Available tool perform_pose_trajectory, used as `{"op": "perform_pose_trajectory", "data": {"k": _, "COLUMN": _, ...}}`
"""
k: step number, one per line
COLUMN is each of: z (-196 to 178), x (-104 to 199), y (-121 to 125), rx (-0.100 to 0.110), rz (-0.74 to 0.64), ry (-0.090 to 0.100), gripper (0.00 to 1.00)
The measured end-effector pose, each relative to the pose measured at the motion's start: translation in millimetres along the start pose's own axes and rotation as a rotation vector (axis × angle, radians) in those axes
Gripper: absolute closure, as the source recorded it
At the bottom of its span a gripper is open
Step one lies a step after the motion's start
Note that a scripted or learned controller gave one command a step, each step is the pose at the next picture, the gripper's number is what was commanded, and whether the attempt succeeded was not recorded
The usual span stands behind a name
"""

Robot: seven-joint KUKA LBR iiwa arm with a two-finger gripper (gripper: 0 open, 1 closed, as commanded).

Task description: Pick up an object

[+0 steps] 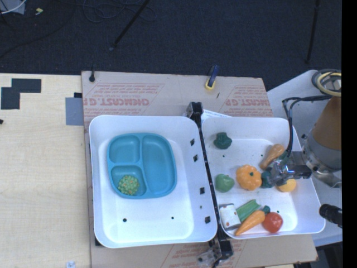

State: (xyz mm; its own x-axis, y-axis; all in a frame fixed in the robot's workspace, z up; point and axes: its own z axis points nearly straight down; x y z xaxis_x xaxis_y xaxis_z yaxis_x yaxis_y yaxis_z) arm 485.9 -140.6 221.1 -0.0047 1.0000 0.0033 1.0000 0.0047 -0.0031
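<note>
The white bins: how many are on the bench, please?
2. The left bin holds a blue tray. The right bin holds toy food, with the gripper over it.

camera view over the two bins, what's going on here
A grey robot arm reaches in from the right, with its gripper low in the right bin, among toy foods: an orange pumpkin, a carrot, a red tomato and some green pieces. Whether it has hold of anything can't be told from here. The left bin holds a blue divided plate with green peas in one compartment.
</note>
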Motion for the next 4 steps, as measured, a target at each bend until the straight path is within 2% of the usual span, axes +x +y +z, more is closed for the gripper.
{"op": "perform_pose_trajectory", "data": {"k": 1, "z": -10.8, "x": 55.6, "y": -1.3, "rx": 0.000, "rz": -0.001, "ry": 0.000, "gripper": 1.00}}
{"op": "perform_pose_trajectory", "data": {"k": 2, "z": -2.6, "x": 112.0, "y": 4.7, "rx": 0.002, "rz": -0.001, "ry": -0.001, "gripper": 1.00}}
{"op": "perform_pose_trajectory", "data": {"k": 3, "z": -13.5, "x": 163.8, "y": -2.3, "rx": 0.000, "rz": -0.001, "ry": -0.001, "gripper": 1.00}}
{"op": "perform_pose_trajectory", "data": {"k": 4, "z": -2.0, "x": 225.3, "y": -3.8, "rx": 0.004, "rz": -0.001, "ry": -0.002, "gripper": 1.00}}
